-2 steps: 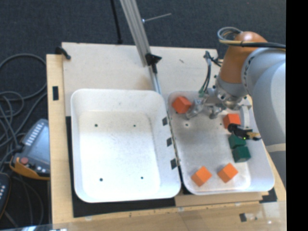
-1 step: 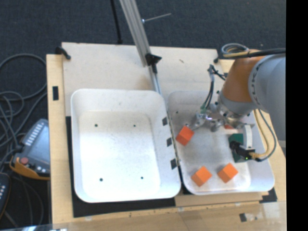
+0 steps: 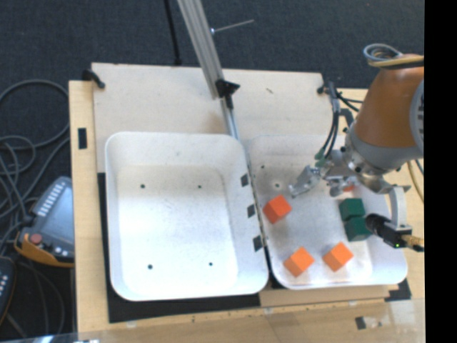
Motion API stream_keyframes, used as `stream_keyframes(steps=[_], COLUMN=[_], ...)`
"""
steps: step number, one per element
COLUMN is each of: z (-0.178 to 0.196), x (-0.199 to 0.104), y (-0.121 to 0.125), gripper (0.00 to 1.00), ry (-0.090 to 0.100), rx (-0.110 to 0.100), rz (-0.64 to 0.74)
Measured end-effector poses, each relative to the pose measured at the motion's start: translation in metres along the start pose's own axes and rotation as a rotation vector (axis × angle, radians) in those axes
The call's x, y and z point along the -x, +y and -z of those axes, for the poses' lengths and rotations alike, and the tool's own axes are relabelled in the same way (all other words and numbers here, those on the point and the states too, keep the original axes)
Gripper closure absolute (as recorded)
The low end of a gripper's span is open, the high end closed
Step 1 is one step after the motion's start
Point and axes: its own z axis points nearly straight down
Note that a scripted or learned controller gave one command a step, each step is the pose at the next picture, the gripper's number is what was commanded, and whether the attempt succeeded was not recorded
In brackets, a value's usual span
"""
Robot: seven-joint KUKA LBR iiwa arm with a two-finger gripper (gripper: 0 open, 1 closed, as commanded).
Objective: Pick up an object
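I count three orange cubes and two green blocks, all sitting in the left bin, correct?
Not quite: the three orange cubes and two green blocks sit in the right bin, not the left bin, as the camera view shows.

No writing, label, brand, number or sign can be read anywhere in the camera view. The handheld pendant (image 3: 51, 216) at the left edge of the frame carries rows of keys, but they are too small and blurred to make out any characters on them.
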Motion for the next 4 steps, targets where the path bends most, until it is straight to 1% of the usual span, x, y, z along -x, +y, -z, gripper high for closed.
stream_keyframes(steps=[1,2,3,4], z=[-0.037,-0.024,-0.036,-0.080], x=[-0.027,-0.040,-0.062,-0.037], y=[-0.018,-0.059,-0.035,-0.013], gripper=[0.00,0.00,0.00,0.00], ry=[0.001,0.001,0.001,-0.002], rx=[-0.010,-0.009,-0.008,-0.004], rz=[-0.001,-0.007,0.001,-0.002])
